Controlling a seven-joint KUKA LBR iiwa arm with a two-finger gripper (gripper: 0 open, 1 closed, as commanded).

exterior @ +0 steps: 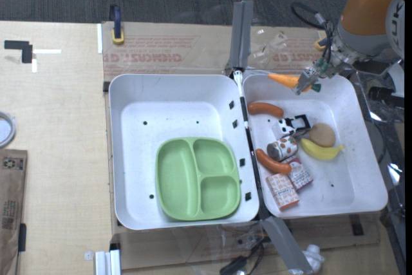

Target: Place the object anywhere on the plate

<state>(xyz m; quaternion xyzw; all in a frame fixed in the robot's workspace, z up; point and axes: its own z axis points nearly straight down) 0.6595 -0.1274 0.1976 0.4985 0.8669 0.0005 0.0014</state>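
Fingers of the gripper (308, 82) are clamping the carrot (285, 79) at its green end; light, stiff, slippery-looking, well apart from the plate (197, 178).

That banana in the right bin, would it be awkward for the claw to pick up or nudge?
Probably a bit. The banana is curved and smooth-looking, so it may pivot or slide instead of moving straight. It lies against a brown rounded object, so a push would likely shift both. It looks like a toy, so it is probably light, though that is uncertain.
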